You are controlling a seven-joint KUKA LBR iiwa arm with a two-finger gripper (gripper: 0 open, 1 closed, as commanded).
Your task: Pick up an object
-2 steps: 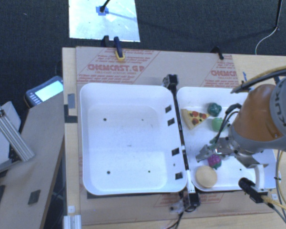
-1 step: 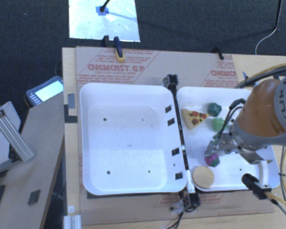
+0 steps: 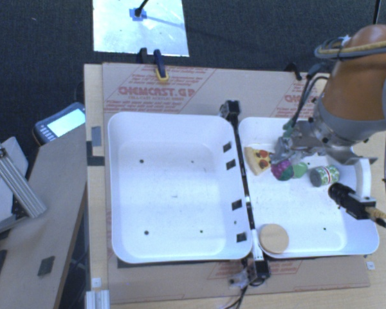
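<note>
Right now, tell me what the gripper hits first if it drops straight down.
Most likely the purple-and-green toy lying just under the gripper in the right bin, though depth is hard to judge; the pizza slice sits just beside.

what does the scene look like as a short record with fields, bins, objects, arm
left bin: white, shallow
right bin: white, holds all the objects
pizza slice toy: upper left of right bin, near the divider
purple and green toy: just right of the pizza slice, below the gripper
small can: lying on its side, right of the purple and green toy
round wooden disc: bottom left corner of right bin
arm: reaching in from the right
gripper: low over the cluster of toys, grasp not confirmable
</note>
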